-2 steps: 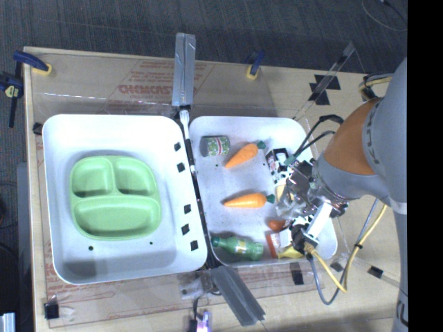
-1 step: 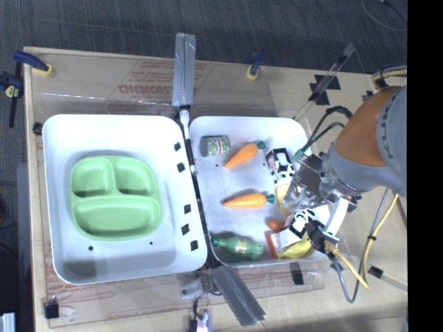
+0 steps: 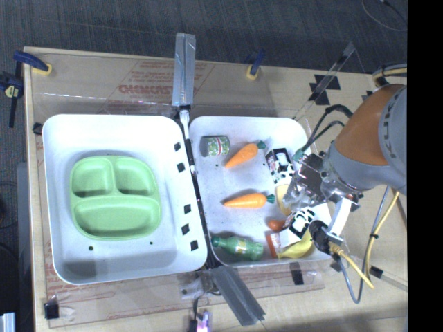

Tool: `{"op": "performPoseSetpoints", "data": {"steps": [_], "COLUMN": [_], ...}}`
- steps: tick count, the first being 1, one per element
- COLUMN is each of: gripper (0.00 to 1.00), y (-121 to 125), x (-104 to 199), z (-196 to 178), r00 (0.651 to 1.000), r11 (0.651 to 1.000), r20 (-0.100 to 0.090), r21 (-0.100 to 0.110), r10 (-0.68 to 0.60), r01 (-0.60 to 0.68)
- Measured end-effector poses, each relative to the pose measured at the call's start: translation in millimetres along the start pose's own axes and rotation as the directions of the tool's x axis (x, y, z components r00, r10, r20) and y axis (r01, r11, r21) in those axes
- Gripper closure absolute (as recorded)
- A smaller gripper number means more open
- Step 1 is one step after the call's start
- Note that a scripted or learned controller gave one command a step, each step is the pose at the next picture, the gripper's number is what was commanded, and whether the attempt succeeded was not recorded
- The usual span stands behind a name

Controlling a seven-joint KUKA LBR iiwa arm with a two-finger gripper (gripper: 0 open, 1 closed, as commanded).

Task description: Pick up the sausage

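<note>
The right white bin (image 3: 228, 126) holds several toy foods. A small reddish-orange rounded piece (image 3: 275, 224) lies near the bin's front right; it may be the sausage, and part of it is covered. My gripper (image 3: 293, 191) hangs low over the right side of this bin, just above and right of that piece, beside a yellowish item (image 3: 283, 200). The grey wrist and orange band (image 3: 367, 133) reach in from the right.
Also in the right bin are two carrots (image 3: 242, 155) (image 3: 246, 200), a green-labelled can (image 3: 215, 146), a green bottle (image 3: 237, 247), a banana (image 3: 297, 249) and black-and-white items (image 3: 279, 161) (image 3: 302, 220). The left bin (image 3: 55, 137) holds a green divided plate (image 3: 115, 196).
</note>
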State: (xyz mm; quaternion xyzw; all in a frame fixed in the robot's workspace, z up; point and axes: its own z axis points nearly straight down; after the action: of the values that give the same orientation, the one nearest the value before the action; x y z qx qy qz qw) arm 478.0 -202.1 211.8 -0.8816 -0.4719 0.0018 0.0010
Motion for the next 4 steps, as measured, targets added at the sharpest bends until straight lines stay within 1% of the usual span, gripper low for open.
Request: {"op": "performPoseSetpoints", "data": {"steps": [1, 2, 3, 4], "gripper": [0.0, 0.0, 0.0, 0.0], "y": [0, 1, 14, 15], "x": [0, 2, -1, -1], "z": [0, 77, 93, 93], "r00": [1.0, 0.952, 0.905, 0.906], "r11": [1.0, 0.952, 0.905, 0.905], "r20": [0.0, -0.005, -0.03, -0.032], "r21": [0.0, -0.004, -0.033, -0.035], "r10": [0.0, 0.307, 0.424, 0.423], "r01": [0.0, -0.307, -0.425, -0.424]}}
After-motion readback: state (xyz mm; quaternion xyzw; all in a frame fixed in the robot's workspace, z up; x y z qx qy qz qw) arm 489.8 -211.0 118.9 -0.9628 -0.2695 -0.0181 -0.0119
